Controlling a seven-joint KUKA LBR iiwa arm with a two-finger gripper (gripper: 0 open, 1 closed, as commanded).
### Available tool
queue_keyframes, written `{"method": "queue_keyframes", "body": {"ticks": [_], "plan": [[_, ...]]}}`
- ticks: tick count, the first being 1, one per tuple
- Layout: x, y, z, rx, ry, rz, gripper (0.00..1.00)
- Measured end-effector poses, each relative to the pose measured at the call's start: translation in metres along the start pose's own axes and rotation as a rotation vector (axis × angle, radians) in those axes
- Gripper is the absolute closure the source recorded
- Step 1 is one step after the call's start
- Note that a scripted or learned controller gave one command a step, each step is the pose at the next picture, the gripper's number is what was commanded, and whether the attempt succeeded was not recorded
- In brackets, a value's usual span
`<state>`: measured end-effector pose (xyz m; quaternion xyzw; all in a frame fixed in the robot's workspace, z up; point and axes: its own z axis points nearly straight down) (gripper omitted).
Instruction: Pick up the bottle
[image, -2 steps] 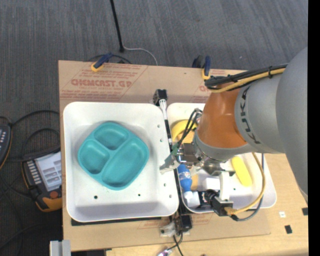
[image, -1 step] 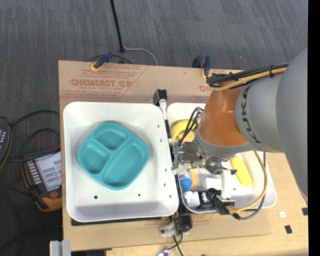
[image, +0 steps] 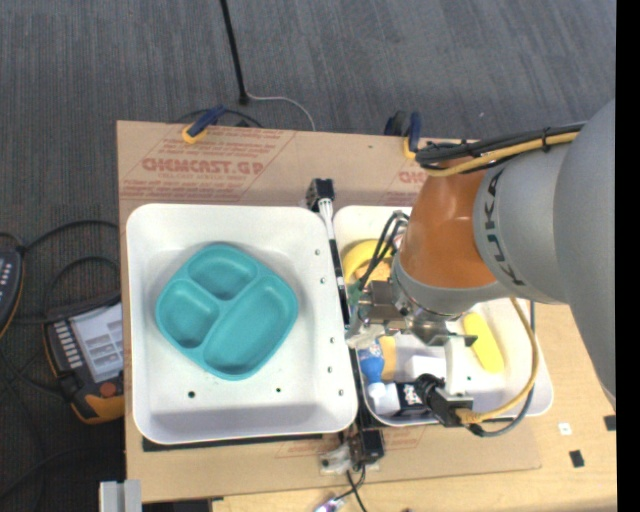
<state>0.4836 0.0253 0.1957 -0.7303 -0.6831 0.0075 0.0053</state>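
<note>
Down low, I am hanging my pincer (image: 385, 335) over the right bin (image: 535, 385), beside the teal plate's (image: 228, 310) bin, because the blue-capped bottle (image: 373, 368) is lying there; its grip I cannot tell.

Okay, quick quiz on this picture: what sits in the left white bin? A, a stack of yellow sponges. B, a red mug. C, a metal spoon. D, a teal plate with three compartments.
D: the left bin holds a teal divided plate with three compartments, lying flat near the bin's middle, while the arm reaches over the right bin.
</note>
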Motion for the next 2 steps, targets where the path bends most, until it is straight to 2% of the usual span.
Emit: {"method": "queue_keyframes", "body": {"ticks": [1, 2], "plan": [[0.000, 0.000, -0.007, 0.005, -0.002, -0.001, 1.00], [0.022, -0.002, 0.014, -0.011, 0.001, -0.272, 1.00]]}}
